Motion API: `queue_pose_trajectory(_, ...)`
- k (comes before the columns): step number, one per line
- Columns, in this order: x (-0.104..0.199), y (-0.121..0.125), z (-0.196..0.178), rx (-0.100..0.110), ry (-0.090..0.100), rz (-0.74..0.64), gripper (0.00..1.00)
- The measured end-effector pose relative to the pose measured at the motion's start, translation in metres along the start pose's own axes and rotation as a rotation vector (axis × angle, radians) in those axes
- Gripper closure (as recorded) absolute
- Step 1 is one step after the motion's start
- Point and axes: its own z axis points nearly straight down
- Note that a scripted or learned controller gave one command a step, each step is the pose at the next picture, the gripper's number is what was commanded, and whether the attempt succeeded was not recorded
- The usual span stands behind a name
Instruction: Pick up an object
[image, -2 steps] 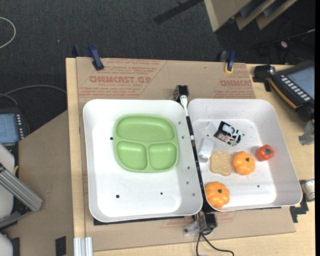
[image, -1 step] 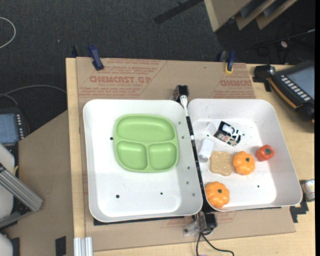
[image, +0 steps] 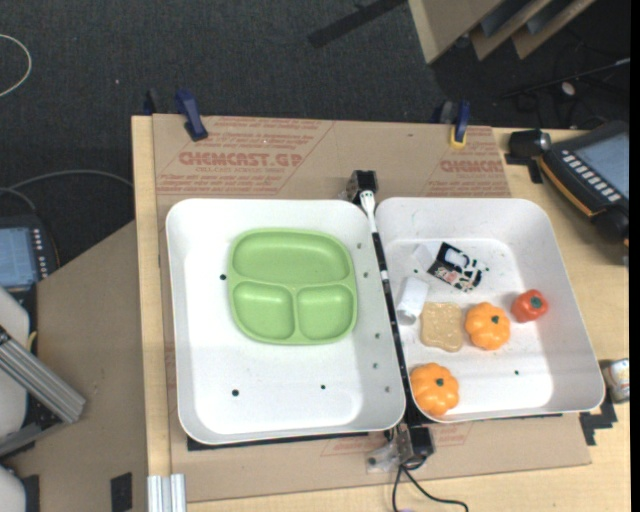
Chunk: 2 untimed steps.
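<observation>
**Small pickables all in the right bin**

On the left, shallow white left bin (image: 200, 380) with one green three-compartment plastic plate (image: 290, 285). On the arm's side, shallow white right bin (image: 530, 385) with one small white cylinder (image: 411, 297), one orange toy pumpkin at the front rim (image: 435, 388), one flat tan biscuit-shaped piece (image: 441, 326), one black-and-white printed packet (image: 457, 267), a second orange toy pumpkin (image: 487, 326) touching the tan piece, and one red toy tomato (image: 530, 306) rightmost, probably first in reach.

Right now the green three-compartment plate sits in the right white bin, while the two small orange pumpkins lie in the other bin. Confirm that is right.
Not quite. In the camera view the green three-compartment plate sits in the left white bin, not the right one. The two small orange pumpkins do lie in the other bin, the right white bin.
</observation>
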Motion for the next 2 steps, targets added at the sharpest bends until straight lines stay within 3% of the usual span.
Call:
queue_pose_trajectory(1, -0.001, 0.000, -0.094, -0.020, -0.009, -0.002, 1.00)
queue_pose_trajectory(2, 0.000, 0.000, 0.003, 0.001, 0.001, 0.000, 1.00)
